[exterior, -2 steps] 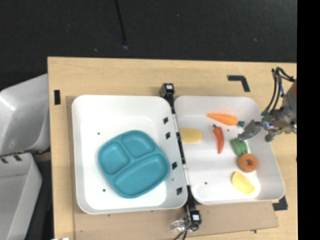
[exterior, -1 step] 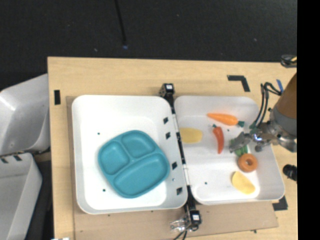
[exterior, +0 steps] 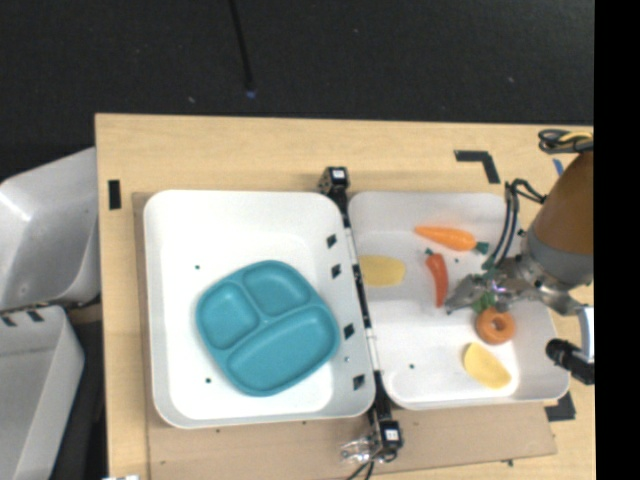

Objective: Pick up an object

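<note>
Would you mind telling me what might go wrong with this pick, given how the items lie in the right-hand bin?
1. The gripper hangs among the red chili, the orange ring and the carrot, which lie close together; it may nudge one while going for another.
2. The ring lies right beside the gripper, so a descent could push it aside.
3. The yellow piece lies near the bin's front wall, which may block a grasp.
</note>
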Available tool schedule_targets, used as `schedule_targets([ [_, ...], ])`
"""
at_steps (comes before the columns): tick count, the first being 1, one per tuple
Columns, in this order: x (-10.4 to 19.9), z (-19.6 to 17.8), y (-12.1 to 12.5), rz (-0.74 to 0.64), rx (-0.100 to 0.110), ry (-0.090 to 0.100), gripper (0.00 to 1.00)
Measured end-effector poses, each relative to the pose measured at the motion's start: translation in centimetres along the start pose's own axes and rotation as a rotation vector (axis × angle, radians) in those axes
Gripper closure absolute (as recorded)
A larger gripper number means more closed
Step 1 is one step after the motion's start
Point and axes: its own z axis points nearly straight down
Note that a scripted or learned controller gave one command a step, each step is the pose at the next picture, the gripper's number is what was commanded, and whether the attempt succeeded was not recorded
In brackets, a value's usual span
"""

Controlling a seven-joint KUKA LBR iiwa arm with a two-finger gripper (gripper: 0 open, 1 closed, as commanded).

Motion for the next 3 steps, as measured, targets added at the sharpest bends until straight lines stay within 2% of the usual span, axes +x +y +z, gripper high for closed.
schedule_targets([
  [1,-0.3,2.6,0.7,-0.001,-0.026,-0.012,0.0],
  [2,-0.3,2.1,0.1,0.003,-0.008,-0.004,1.0],
  [3,0.2,-2.6,-0.2,-0.005,-0.009,-0.002,1.0],
])
